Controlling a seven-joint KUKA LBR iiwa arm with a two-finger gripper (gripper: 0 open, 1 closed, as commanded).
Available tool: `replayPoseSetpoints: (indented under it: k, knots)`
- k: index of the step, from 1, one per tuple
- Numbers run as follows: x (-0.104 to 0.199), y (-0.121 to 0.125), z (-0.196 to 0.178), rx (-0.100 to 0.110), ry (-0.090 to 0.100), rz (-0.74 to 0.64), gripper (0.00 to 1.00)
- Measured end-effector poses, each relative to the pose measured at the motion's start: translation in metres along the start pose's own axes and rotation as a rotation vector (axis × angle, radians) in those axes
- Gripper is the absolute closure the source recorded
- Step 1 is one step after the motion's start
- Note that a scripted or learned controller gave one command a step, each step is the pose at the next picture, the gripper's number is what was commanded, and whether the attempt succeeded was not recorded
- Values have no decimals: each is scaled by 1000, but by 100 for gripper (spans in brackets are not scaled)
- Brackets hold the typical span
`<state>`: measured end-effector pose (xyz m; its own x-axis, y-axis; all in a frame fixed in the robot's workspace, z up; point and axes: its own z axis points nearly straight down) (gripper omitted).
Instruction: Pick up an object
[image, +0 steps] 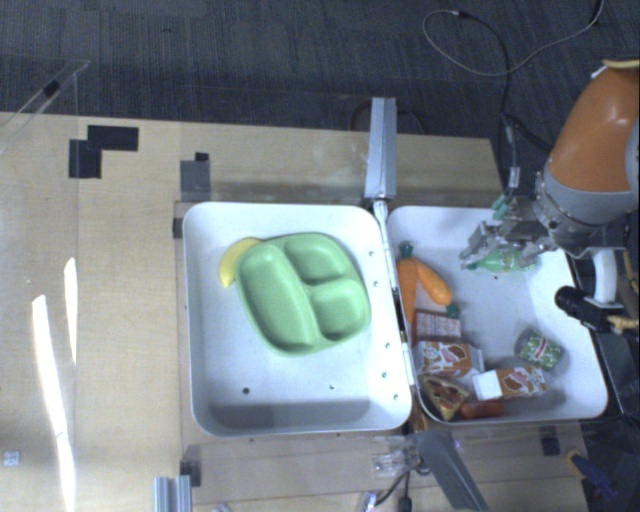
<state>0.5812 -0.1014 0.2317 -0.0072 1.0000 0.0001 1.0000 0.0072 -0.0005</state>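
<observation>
Up and right of the carrot (420, 282), the gripper (500, 245) is hovering low over the far end of the right bin (592, 402), and a small pale-green item (508, 263) is lying right at its tip; whether the gripper is spread, closed or pinching that item I cannot tell from this slant, so I am not counting anything as held. The green item is looking light and thin, perhaps a soft wrapper or a bit of plastic, so it is likely crumpling or sliding rather than resisting; taking it across its narrow middle is looking safest. The carrot itself is offering an easier hold: it is looking stiff and smooth, probably a light toy, and is best taken across its thicker orange body rather than the tapering end. Below the carrot, flat packets (445, 358) are overlapping and are looking slippery and hard to get under. Right of and below the carrot, a small can (538, 350) is lying on its side, rigid but prone to rolling. Left of the carrot, a green tray (300, 290) is covering most of a banana (235, 262).
</observation>
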Motion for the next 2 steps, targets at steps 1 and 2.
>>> replayPoseSetpoints:
  k: [1,2]
  knots:
    - [-46,-60,88,0,1,-182,0]
    - [-46,-58,80,-2,1,-183,100]
